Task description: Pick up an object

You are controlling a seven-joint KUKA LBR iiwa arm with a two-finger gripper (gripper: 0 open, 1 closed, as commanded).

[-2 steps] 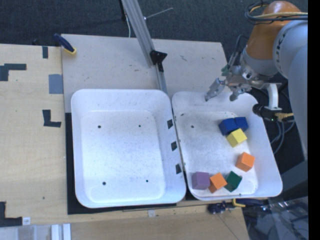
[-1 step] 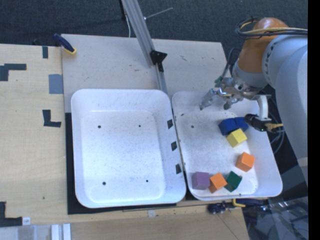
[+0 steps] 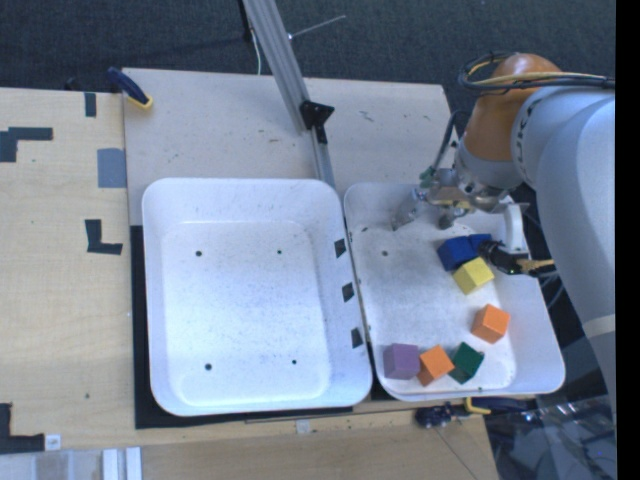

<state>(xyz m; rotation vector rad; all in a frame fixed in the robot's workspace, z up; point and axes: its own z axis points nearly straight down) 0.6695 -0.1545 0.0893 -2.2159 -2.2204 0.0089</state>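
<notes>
Nearest the camera, along the front wall of the right bin (image 3: 545, 376), three blocks sit in a row: a purple block (image 3: 402, 360), an orange block (image 3: 434, 364) touching it on the right, and a green block (image 3: 466, 362) touching that one in turn; a second orange block (image 3: 490, 323) lies apart from them, further back and toward the right wall; beyond it a yellow block (image 3: 474, 275) rests against a blue block (image 3: 462, 250), the blue one partly behind the yellow; all six blocks lie on the bin floor, none lifted.

At the back of the right bin the claw (image 3: 437, 196) hangs low over bare floor near the rear wall, just behind the blue block and apart from it; whether the claw is wide or narrow cannot be told, as the wrist and cabling blur its outline; nothing is seen held in it; the grey arm (image 3: 565, 148) with its orange band (image 3: 495, 118) enters from the right.

Left bin (image 3: 245, 198) stands side by side with the right bin, their walls touching; its floor shows only small dark specks.

Both bins rest on the pale surface (image 3: 220, 118); a metal bar (image 3: 280, 48) slants across the rear of it down to the join between the bins; a blue and yellow clamp (image 3: 130, 87) lies at the far left corner.
</notes>
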